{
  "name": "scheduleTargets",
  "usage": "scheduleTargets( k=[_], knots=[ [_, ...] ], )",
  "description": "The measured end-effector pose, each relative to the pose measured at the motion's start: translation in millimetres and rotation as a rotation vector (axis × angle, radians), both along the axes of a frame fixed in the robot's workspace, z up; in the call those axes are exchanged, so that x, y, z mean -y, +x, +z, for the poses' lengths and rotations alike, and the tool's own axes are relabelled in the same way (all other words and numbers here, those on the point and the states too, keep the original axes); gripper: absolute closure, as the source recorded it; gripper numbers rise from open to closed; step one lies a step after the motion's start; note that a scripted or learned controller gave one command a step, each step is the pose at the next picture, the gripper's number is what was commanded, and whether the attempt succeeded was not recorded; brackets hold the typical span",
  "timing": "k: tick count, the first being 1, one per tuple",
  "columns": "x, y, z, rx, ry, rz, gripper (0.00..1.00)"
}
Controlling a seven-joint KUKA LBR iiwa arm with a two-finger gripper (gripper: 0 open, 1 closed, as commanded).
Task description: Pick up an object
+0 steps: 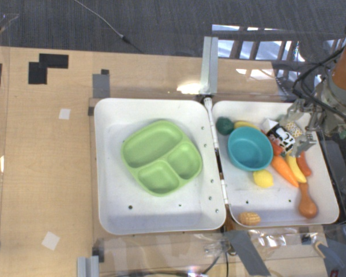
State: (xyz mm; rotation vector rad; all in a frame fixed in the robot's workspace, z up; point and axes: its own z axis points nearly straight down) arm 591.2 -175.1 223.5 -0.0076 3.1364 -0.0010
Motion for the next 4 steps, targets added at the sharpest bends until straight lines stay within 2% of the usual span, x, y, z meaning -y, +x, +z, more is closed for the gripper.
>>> scheduleTargets(
  k=[1,2,3,4],
  knots=[
    [5,-19,-127,0.004,-0.002,0.182,0.00],
    [0,-13,-112,0.019,-0.002,0.192,1.00],
    [-45,11,10,0.012,-0.002,0.151,1.00],
    [18,-56,-120,0.005,-0.001,0.202,1.00]
  ],
)
